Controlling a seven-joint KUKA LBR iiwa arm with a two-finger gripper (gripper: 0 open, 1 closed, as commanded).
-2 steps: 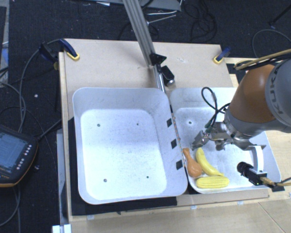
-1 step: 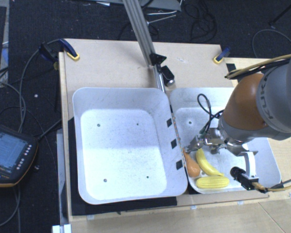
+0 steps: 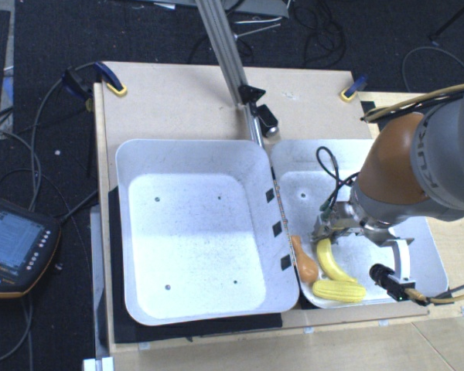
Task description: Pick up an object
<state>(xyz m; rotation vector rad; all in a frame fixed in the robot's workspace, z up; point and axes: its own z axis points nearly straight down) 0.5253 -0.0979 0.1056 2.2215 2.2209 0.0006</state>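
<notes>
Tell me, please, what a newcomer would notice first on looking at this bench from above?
The grey arm with its orange band dominates the right side, bent down over the right bin. Below its gripper, in that bin's near corner, lie a yellow banana, a yellow corn cob and an orange piece against the left wall. The large left bin fills the middle.

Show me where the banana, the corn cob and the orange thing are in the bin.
banana (image 3: 329, 260): camera view, middle of its curved body.
corn cob (image 3: 339, 291): camera view, middle of the cob.
orange thing (image 3: 305, 264): camera view, its wider lower part, by the bin's left wall.
</notes>
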